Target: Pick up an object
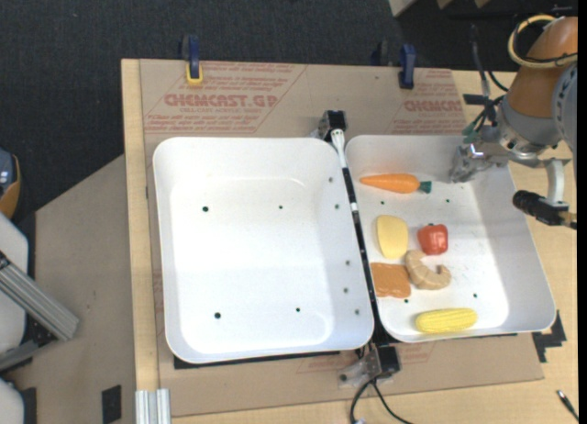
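**mod_kev:** Gripper (461, 164) is hanging over the back right corner of the right bin (523, 271), just right of the carrot's green end. Can anyone make out what it's doing? It's too small and blurry for me, honestly can't tell.

**binwatcher:** Same here, can't tell either. Nothing looks lifted though, all the food is lying flat in that right bin. Carrot (390, 183) is at the back, lying sideways. In front of it sit the pale yellow piece (392, 236) and the red tomato-looking thing (434, 239), side by side. Then the orange-brown slab (391, 281) is touching the tan mushroom-ish bit (427, 273). Corn cob (446, 320) is right at the front edge.

**mod_kev:** And the left bin (174, 257)?

**binwatcher:** Plain white floor with a few dark dots. Both bins sit on brown board (238, 96) clamped to the table with blue clamps (192, 50) at the back.
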